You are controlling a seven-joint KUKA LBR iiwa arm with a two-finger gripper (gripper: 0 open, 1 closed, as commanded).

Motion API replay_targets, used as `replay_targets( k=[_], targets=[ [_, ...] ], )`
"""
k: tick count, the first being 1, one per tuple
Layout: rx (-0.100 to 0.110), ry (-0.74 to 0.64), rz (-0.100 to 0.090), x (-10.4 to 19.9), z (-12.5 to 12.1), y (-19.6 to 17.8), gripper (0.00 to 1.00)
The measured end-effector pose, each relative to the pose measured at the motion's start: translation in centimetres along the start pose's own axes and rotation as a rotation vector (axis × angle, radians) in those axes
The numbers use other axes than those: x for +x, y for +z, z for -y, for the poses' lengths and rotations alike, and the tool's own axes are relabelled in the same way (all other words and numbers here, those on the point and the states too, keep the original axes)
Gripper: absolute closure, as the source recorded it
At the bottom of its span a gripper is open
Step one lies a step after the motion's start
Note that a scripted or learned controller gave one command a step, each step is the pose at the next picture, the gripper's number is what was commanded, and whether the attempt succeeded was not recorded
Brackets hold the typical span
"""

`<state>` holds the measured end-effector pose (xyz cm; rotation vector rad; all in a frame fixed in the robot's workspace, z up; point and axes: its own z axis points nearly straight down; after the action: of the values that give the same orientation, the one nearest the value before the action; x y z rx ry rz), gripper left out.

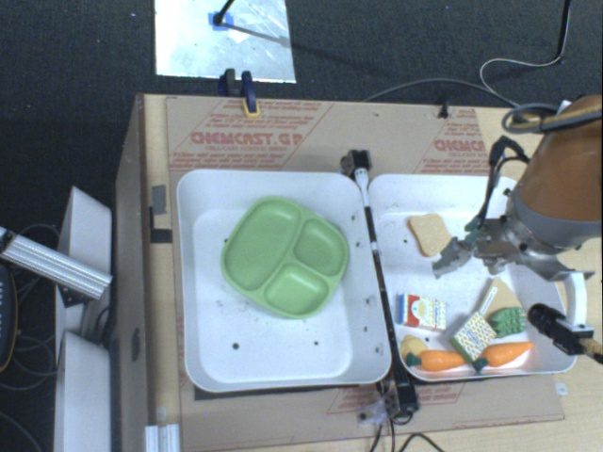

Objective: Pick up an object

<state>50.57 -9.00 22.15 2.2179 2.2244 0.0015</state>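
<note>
Toy food fills the right white bin [396, 191]: a tan bread slice [429, 234], a small milk carton [420, 312], two orange carrots [443, 360], green broccoli [507, 322]. Just beside the bread hovers the grey pincer [456, 254]; whether it is spread cannot be told. A green divided plastic plate [285, 256] lies in the left white bin [203, 337].

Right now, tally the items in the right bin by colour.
Orange carrots: 2
Tan bread slice: 1
Green broccoli: 1
White carton: 1
Yellow-green packet: 1
Yellow piece: 1
Tan wedge: 1
Total: 8
</note>
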Motion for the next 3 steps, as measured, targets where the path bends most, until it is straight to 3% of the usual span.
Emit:
replay_targets(
  k=[1, 2, 3],
  targets=[
    [0.002, 0.002, 0.000, -6.2, -3.7, 13.3, 0.00],
    [-0.002, -0.001, 0.002, -9.3, -11.5, 13.7, 0.00],
    [-0.002, -0.002, -0.001, -1.5, -14.8, 13.7, 0.00]
  ],
)
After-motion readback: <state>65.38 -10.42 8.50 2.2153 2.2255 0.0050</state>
